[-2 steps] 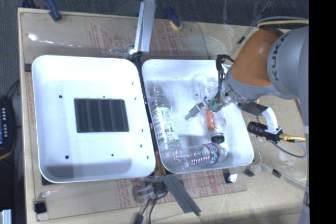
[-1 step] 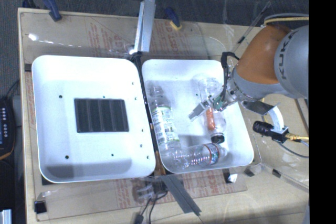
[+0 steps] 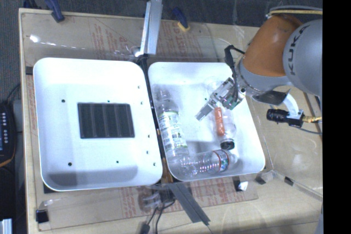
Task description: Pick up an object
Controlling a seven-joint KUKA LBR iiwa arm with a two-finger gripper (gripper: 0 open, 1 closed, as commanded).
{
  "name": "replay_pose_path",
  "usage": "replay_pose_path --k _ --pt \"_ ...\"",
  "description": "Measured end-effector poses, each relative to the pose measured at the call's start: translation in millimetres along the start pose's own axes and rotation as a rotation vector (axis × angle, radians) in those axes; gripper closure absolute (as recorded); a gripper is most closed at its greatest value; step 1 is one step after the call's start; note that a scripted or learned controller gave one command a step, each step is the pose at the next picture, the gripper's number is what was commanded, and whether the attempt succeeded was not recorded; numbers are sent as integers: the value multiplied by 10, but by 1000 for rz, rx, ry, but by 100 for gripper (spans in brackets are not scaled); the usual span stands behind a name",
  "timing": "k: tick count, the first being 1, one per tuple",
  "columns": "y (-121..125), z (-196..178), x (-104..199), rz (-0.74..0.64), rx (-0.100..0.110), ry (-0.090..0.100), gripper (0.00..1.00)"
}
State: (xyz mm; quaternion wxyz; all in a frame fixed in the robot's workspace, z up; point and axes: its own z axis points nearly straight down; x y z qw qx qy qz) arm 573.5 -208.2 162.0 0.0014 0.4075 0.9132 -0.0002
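The arm [image 3: 285,52] is extended from the right edge of the bench [image 3: 285,150] over the right bin [image 3: 249,134], with its orange band seen above the bin's far right corner. The gripper [image 3: 211,107] is positioned over the middle of the right bin, toward its right wall; whether it is spread or pressed together cannot be told, and nothing is seen pinched in it.

Just below the gripper tip, an orange-filled small bottle [image 3: 220,124] with a dark cap is laid lengthwise, its cap pointed toward the near edge of the bin. A clear bottle with a white label [image 3: 170,126] is laid along the left wall of the right bin. A second clear bottle [image 3: 203,163] is laid along the near wall, its labelled end close to the dark cap.

The left bin [image 3: 55,90] carries a dark ribbed rectangle [image 3: 106,120] at its centre.
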Motion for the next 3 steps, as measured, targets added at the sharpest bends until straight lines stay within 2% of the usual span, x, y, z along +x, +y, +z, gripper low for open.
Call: replay_pose_path --k 1,2,3 --pt "120 49 -130 -51 0 0 0" --pt "16 -137 -46 -12 2 3 0" --pt "74 -246 -106 67 1 1 0"
